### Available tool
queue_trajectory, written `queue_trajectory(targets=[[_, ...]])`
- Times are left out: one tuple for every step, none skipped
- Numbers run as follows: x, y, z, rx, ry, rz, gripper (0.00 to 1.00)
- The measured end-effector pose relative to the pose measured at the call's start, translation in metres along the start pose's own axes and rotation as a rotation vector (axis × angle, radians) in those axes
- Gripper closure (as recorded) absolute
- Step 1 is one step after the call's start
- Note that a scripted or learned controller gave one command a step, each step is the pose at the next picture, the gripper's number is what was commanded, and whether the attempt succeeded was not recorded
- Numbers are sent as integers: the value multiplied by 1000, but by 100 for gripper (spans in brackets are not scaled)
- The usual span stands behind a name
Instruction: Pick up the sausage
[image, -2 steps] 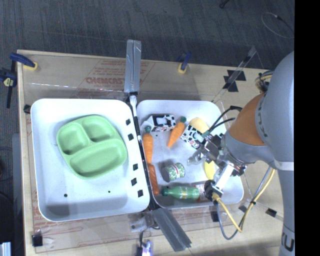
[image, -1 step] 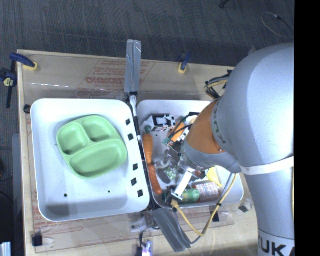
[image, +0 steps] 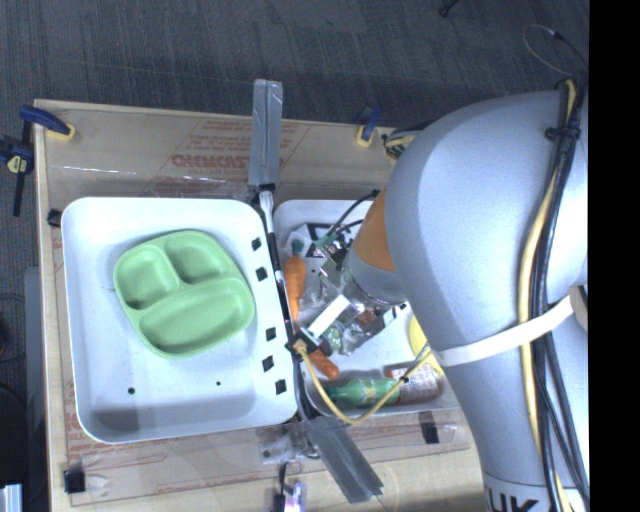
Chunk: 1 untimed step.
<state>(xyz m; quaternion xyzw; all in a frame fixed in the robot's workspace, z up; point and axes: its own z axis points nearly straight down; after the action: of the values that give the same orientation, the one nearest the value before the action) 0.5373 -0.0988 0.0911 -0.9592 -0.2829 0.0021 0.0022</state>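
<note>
My gripper (image: 335, 318) is low in the right bin (image: 300, 215), near its left wall, and the grey arm covers most of that bin. A small reddish-brown piece (image: 372, 320) shows right beside the gripper, partly hidden; I cannot tell whether it is the sausage. Another brownish-red thing with a pale label (image: 425, 380) lies at the bin's front, under the arm's edge. Whether anything is held is hidden.
An orange carrot (image: 295, 275) lies along the right bin's left wall, with a second orange piece (image: 322, 365) nearer the front. A green, bottle-like thing (image: 362, 391) lies across the front. A yellow object (image: 416, 335) peeks from under the arm. The left bin (image: 90, 390) holds a green divided plate (image: 183, 291).
</note>
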Motion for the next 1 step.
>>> queue_trajectory(targets=[[35,4,-196,-2,2,-3,0]])
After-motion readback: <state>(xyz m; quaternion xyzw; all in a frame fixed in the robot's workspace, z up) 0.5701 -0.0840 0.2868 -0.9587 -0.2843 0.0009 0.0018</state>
